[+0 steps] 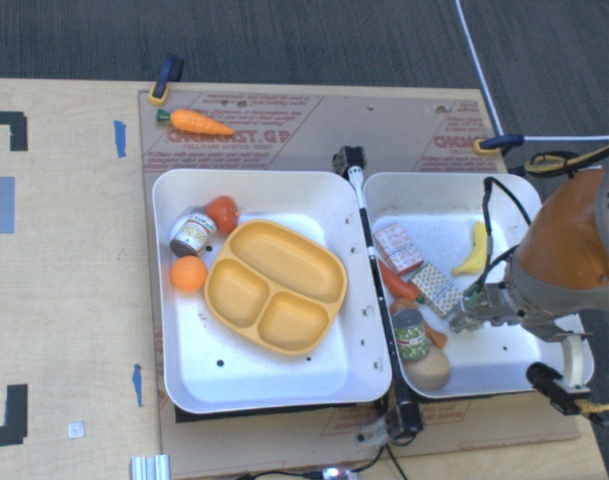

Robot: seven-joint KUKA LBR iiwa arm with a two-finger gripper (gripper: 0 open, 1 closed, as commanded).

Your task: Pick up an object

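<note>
pale wood desk (64, 298) under a cardboard sheet (284, 133), dark carpet (284, 18) beyond. two white bins sit side by side. the left bin (174, 348) holds a yellow divided plate (274, 286), a small jar (192, 234), a red ball (222, 211) and an orange ball (188, 273). the right bin (504, 368) holds a banana (473, 250), a patterned packet (434, 288), a green-labelled jar (411, 335) and other small things. the tool (462, 313) hangs low in the right bin, just right of the packet, below the banana; whether it is open or closed cannot be told. a toy carrot (199, 122) lies on the cardboard.
</note>
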